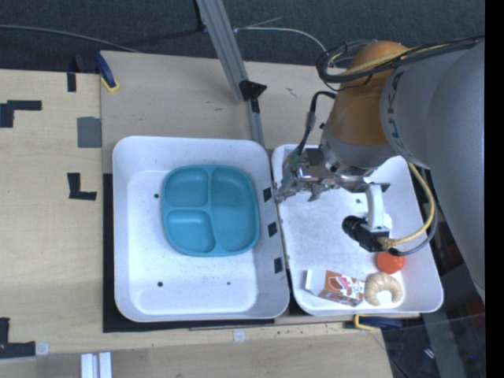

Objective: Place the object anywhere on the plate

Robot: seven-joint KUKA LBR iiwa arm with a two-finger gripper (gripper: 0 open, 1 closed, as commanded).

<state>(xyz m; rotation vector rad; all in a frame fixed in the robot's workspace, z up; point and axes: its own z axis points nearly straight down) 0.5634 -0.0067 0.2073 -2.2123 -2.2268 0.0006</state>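
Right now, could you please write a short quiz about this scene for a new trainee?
1. True or false: the blue plate lies in the left bin.
2. Which bin holds the croissant? A) the left bin B) the right bin C) neither
3. Fill in: the gripper hangs over the upper left part of the ____ bin.

Key:
1. True; the plate has three compartments and nothing lies on it.
2. B; the croissant lies near the lower right corner, beside a small packet and a small red object.
3. Right.
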